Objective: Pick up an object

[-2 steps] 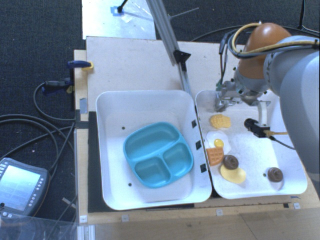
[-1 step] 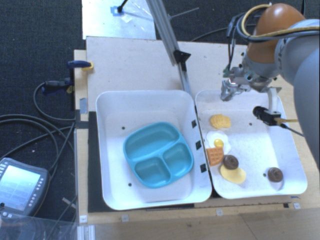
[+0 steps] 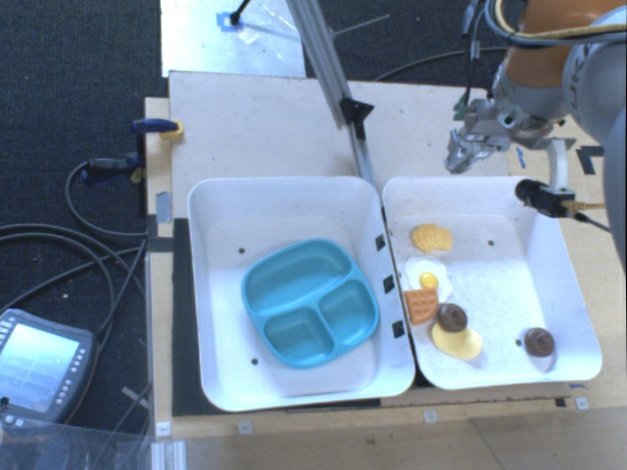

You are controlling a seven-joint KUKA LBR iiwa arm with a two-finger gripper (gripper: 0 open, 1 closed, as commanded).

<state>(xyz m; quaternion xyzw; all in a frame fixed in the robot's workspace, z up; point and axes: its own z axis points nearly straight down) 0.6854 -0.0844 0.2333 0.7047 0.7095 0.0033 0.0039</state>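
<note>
My gripper (image 3: 460, 157) hangs above the far edge of the right bin (image 3: 558, 262), apart from everything in it. Nothing shows between its fingers. In the right bin lie a round tan cookie (image 3: 431, 238), a fried egg (image 3: 428, 279), a small waffle piece (image 3: 421, 306), a brown chocolate donut (image 3: 452, 317) resting on a yellow slice (image 3: 460, 343), and a second brown donut (image 3: 538, 341) near the front right corner.
The left bin (image 3: 225, 233) holds a blue three-compartment tray (image 3: 310, 302). A slanted metal pole (image 3: 328, 62) crosses the back of the bench toward the divide between the bins. Cables and a pendant (image 3: 39, 365) lie on the floor at left.
</note>
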